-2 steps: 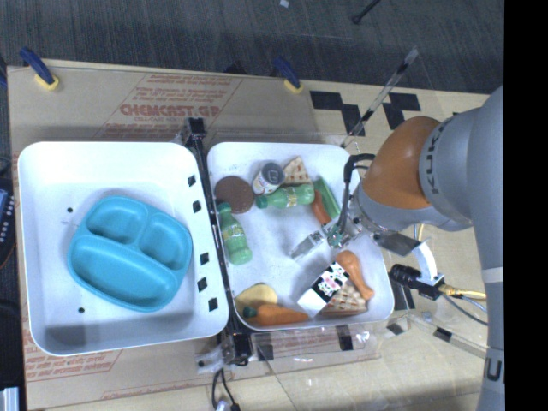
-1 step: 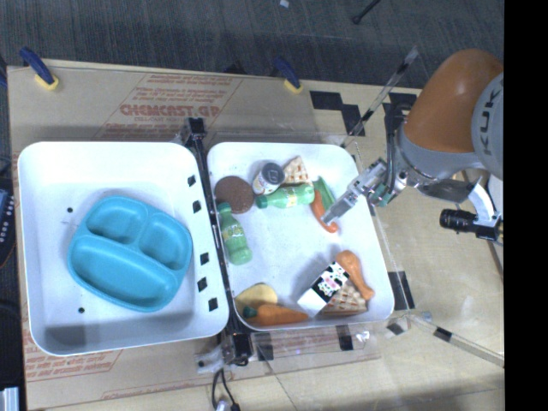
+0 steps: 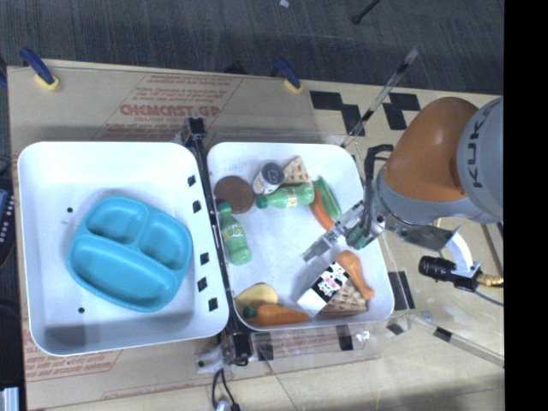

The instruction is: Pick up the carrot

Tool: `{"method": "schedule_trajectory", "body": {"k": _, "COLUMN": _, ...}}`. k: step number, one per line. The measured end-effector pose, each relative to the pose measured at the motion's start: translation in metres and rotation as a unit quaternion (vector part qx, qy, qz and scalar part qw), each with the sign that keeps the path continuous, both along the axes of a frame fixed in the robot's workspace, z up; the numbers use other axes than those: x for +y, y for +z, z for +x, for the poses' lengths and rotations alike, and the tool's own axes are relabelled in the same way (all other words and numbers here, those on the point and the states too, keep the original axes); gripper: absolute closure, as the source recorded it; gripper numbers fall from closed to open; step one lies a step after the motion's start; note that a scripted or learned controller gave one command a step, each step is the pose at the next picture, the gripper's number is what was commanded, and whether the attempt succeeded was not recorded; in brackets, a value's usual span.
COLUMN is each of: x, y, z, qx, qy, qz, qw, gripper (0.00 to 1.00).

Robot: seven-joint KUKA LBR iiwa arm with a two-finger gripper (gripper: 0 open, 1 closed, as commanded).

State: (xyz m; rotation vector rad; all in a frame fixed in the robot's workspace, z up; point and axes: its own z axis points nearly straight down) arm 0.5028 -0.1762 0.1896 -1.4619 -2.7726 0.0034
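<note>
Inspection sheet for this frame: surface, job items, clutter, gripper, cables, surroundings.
Surface: bench carries the left bin and right bin side by side.
Job's things: one carrot by the right bin's right wall; another carrot lies along its near wall.
Clutter: blue divided tray in the left bin; two green bottles, brown disc, waffle wedge in the right bin.
Gripper: gripper low over the right bin's right side; grasp cannot be judged.
Cables: black cable at the near edge.
Surroundings: blue clamps on the far edge.
</note>
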Motion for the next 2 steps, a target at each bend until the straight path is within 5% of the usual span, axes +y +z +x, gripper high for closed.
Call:
{"method": "schedule_trajectory", "body": {"k": 1, "x": 0.073, "y": -0.083, "z": -0.026, "qx": 0.0, "qy": 0.023, "qz": 0.0004, "qw": 0.9997, "gripper": 0.0}}
{"method": "schedule_trajectory", "body": {"k": 2, "x": 0.072, "y": -0.072, "z": -0.024, "qx": -0.002, "qy": 0.027, "qz": -0.0012, "qw": 0.9996, "gripper": 1.0}}
